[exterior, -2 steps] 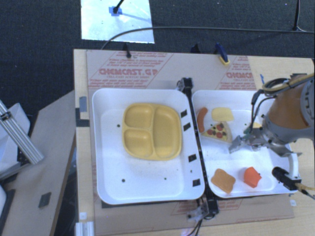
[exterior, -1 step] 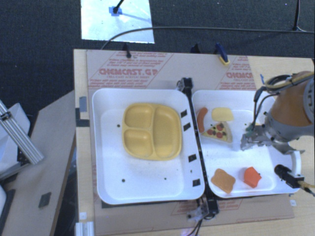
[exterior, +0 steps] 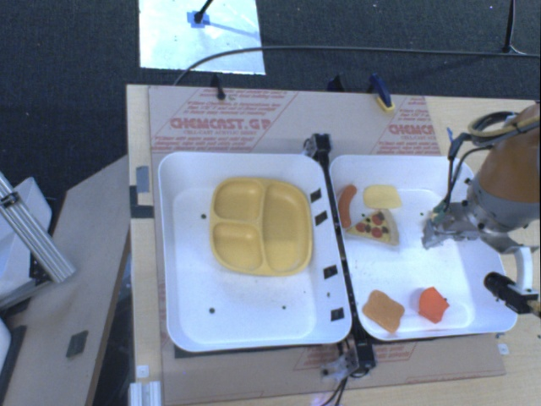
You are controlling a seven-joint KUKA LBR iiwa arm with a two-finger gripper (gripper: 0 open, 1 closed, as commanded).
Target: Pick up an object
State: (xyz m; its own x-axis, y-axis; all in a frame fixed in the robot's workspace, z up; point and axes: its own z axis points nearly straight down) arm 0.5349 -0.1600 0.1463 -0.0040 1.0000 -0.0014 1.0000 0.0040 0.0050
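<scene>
The hand [exterior: 433,229] hovers over bare floor of the right bin [exterior: 473,321], near its right edge; whether it's open or closed, I cannot tell.

Arm [exterior: 507,176] reaches in, wrist low

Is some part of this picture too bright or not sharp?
In the camera view, the pale sheet at the top glares almost white; the white bins look evenly lit, with soft shadows; the gripper and arm appear slightly blurred.
</scene>
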